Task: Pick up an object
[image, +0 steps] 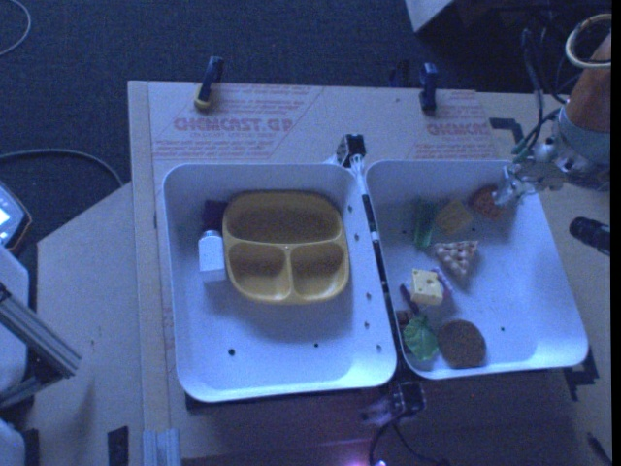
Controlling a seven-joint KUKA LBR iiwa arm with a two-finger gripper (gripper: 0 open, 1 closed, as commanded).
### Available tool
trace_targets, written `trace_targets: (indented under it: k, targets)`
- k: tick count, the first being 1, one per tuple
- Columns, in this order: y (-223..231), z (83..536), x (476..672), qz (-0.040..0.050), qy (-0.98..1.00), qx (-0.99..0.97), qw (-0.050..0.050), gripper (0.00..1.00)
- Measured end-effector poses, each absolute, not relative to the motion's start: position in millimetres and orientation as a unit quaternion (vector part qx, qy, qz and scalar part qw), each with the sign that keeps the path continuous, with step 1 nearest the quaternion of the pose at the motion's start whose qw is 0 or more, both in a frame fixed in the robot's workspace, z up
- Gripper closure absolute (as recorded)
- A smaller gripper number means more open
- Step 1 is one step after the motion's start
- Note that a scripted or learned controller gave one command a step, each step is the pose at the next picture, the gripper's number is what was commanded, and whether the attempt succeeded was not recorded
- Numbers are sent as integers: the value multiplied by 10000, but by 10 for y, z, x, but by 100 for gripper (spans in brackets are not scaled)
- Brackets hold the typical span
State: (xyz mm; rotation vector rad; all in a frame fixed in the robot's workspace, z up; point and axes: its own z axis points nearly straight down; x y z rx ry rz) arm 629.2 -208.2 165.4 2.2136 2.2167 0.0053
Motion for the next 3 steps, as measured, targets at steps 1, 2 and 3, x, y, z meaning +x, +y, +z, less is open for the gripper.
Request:
trace_targets:
  k: [1,2,3]
  targets:
    - [-2087,2204,6310,19,7077,7065,44,100]
    - [-1534,2133,6184,1,7089,7053,-20,100]
    - [-1105,2237,5960,-4,7085,7058,-19,100]
